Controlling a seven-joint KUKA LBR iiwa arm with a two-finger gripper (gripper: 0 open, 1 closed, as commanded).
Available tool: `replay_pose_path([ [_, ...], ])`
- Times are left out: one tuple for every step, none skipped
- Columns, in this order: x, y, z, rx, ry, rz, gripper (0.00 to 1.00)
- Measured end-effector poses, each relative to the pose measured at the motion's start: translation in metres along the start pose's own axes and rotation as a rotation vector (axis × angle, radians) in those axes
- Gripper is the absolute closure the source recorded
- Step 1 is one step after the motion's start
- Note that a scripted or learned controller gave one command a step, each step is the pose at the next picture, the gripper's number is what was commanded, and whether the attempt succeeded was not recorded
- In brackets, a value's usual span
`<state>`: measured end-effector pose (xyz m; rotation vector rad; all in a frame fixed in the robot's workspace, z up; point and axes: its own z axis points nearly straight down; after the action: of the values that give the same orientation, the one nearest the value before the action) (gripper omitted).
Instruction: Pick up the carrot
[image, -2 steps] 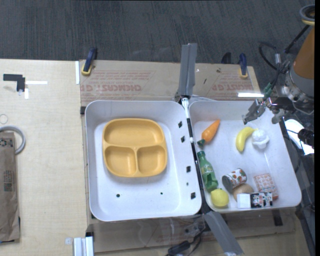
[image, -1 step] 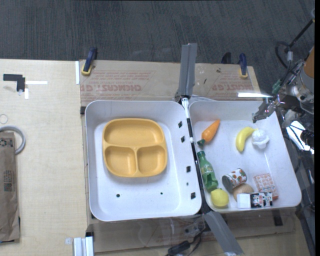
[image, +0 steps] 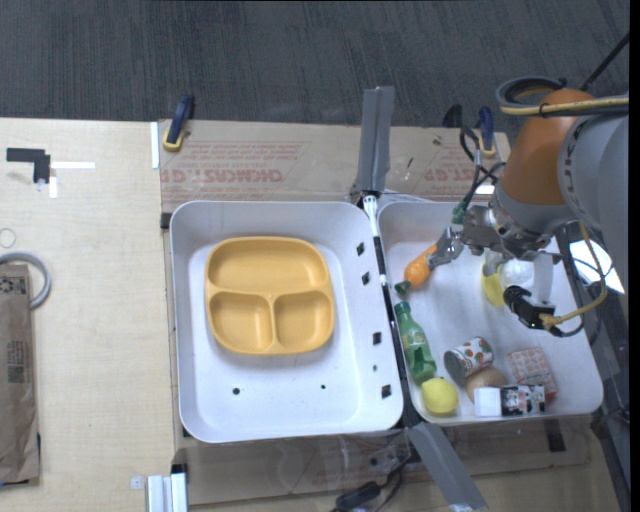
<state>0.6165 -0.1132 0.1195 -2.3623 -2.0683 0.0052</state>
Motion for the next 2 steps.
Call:
replay_pose_path([
  [0.075, 0.001, -0.073, -0.004, 0.000, -0.139, 0.00],
  [0.015, 0.031, 0.027, -0.005, -0.001, -0.247, 0.00],
])
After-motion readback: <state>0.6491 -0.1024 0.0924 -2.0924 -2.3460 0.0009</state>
